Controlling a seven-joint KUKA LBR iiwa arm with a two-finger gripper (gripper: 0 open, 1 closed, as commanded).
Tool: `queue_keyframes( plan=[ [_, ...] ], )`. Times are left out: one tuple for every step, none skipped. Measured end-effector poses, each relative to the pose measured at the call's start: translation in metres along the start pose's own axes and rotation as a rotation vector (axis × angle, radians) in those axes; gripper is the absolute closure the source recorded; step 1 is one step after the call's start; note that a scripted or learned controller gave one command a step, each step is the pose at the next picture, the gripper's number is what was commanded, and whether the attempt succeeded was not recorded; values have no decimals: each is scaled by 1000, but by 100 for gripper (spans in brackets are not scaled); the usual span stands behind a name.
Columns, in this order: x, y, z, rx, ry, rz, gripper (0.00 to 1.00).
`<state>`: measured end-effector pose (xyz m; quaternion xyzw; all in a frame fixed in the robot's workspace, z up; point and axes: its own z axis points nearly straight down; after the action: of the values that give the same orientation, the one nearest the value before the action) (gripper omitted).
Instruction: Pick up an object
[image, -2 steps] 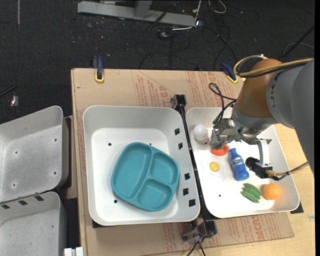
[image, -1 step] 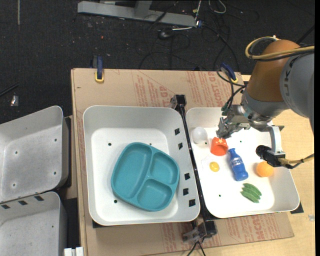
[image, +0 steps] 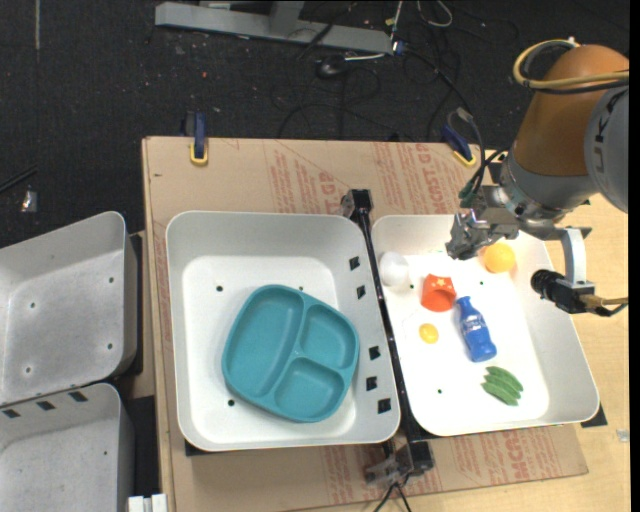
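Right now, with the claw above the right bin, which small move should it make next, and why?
Probably lower the claw a little toward the round orange-yellow ball just beside it in the right white bin. That ball looks nearest, and nothing is seen between the claw's tips, so no object seems picked yet.

- Right bin: things clustered in upper and middle part. White ball at the left wall; red cup and orange ball near the gripper.
- Blue bottle lies mid-bin, yellow piece just left of it, narrow gap between.
- Green pod lower right; bare floor along the lower left and near edge.
- Left bin: teal divided plate takes the centre; open strips along the far edge and left side.
- Black divider runs between the bins.
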<state>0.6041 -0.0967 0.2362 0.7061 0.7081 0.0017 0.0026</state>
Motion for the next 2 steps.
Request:
queue_keyframes(
  plan=[
    [0,0,7,6,0,0,100],
    [45,5,13,6,2,-4,100]
  ],
)
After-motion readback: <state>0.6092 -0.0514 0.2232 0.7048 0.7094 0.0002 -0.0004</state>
